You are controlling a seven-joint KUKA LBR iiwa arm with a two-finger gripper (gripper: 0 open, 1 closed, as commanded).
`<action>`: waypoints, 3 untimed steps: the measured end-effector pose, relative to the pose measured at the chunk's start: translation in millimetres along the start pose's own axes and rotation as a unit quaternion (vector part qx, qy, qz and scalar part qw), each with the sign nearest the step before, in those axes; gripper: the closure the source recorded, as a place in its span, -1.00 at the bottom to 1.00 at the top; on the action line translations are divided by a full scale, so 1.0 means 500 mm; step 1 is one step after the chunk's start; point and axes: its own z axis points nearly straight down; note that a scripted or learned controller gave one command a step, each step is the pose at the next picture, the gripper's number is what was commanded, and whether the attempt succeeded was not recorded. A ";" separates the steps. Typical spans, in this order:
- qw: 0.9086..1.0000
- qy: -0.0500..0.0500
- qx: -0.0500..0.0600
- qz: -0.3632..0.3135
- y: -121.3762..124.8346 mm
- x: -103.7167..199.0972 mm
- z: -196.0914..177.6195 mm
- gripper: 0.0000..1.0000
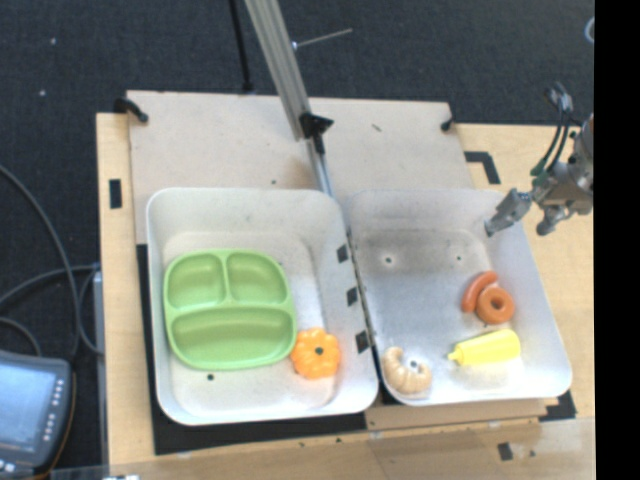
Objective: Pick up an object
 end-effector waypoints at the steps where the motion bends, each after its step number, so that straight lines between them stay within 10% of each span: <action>1: 1.000 0.002 0.004 0.003 -0.053 0.001 0.176 -1.00; 2: 1.000 0.002 0.001 0.000 -0.063 0.140 0.350 -1.00; 3: 1.000 0.002 -0.001 0.003 -0.061 0.135 0.343 -1.00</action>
